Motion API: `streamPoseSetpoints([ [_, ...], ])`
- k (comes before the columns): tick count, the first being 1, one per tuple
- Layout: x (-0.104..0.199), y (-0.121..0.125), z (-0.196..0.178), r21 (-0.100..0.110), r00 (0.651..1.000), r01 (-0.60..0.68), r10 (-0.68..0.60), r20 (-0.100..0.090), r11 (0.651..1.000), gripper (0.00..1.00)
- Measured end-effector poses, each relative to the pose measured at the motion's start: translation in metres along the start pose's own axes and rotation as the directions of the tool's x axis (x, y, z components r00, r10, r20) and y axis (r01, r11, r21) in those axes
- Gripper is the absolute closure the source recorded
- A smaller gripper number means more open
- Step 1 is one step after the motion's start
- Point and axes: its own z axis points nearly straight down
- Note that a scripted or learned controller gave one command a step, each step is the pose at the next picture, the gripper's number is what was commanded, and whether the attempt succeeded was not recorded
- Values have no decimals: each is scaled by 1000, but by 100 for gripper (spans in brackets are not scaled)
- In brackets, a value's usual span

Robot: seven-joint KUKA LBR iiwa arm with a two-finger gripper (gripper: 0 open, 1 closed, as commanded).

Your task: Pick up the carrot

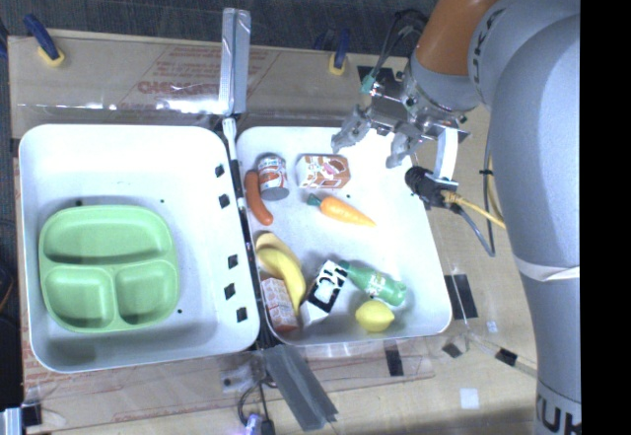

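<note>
Gripper [373, 144] hangs w/ fingers spread wide, nothing between them, over the far side of the right bin [426, 255]. Carrot [344, 211] lies flat on the bin floor just below and a bit left of the fingertips, near but not touching; green stub toward the small red-and-white packet [323, 171], tip pointing away to the right. Can [271, 177] and sausage [258, 197] sit further left of the gripper, apart from the carrot. Prob a toy: light, stiff, smooth, tapered, so could slip toward the thin end. Best grab across the thick half nr the stub, jaws square to its length.
</note>
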Motion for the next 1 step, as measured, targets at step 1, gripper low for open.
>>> streamPoseSetpoints([
  [1,-11,-46,145,-7,996,-87,87,-2,996,0],
])
